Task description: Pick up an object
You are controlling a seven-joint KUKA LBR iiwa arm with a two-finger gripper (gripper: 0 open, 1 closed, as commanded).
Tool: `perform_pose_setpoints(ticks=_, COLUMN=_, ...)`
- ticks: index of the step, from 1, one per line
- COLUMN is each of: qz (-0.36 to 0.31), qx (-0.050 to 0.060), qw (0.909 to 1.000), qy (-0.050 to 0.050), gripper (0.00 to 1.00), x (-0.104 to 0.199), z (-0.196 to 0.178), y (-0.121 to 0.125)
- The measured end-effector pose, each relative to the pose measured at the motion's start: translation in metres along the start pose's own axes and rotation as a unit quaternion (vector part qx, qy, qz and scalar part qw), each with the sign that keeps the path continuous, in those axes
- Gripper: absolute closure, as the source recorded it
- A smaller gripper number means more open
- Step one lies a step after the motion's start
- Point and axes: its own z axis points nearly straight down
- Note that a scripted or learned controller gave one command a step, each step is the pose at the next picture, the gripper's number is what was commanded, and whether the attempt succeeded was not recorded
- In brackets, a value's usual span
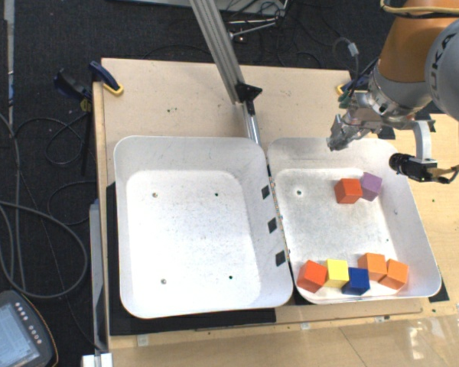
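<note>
- The surface (183, 98), a pale wooden board, carried two shallow white bins side by side.
- The left bin (138, 155) showed a speckled white floor.
- The right bin (409, 205) held seven small blocks in two groups.
- The arm (421, 44), grey with an orange band, reached in from the right and ended above the far rim of the right bin.
- The hand (339, 140) hung over that far rim, pointing down and to the left; whether it was released or clenched could not be told, and no block showed in it.
- Nearest the hand, towards the near side and a little to the right, an orange block (348, 190) lay touching a purple block (371, 184); both were apart from the hand.
- Along the near wall lay a cluster: an orange-red block (314, 274), a yellow block (337, 271), a blue block (358, 280), an orange cube (374, 264) and another orange cube (397, 273), packed close together and well apart from the hand.
</note>
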Motion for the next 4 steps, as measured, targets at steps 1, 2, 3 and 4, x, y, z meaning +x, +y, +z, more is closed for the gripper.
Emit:
perform_pose_setpoints(ticks=1, qz=0.000, qx=0.001, qw=1.0000, qy=0.000, gripper=1.00, x=0.046, z=0.005, y=-0.014)
perform_pose_setpoints(ticks=2, qz=-0.001, qx=0.000, qw=1.0000, qy=0.000, gripper=1.00, x=0.090, z=0.004, y=-0.020)
perform_pose_setpoints(ticks=3, qz=-0.001, qx=0.000, qw=1.0000, qy=0.001, gripper=1.00, x=0.141, z=-0.012, y=-0.032)
perform_pose_setpoints(ticks=4, qz=-0.001, qx=0.001, qw=1.0000, qy=0.000, gripper=1.00, x=0.193, z=-0.003, y=-0.043)
